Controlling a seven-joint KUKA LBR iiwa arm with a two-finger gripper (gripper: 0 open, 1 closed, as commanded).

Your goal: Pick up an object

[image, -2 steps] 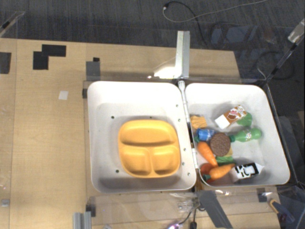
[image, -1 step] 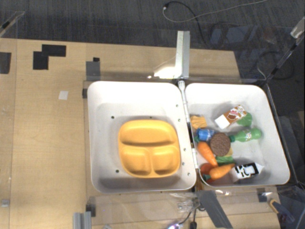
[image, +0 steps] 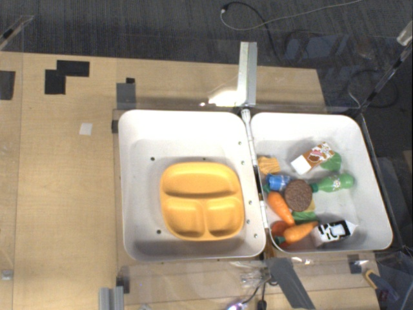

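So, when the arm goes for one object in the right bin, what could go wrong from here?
1. The toys in the right bin lie packed together: the brown disc touches a carrot and the blue piece, so the hand may catch two things or push neighbours away.
2. The lower carrot and the black-and-white carton sit near the bin's front wall, which may block a finger.
3. The green bottle is rounded and could roll.

A pale wooden desk (image: 58,192) meets dark grey carpet (image: 129,11) along its far edge, where a thin cable (image: 284,19) loops. Black tape patches (image: 64,75) mark the wood.
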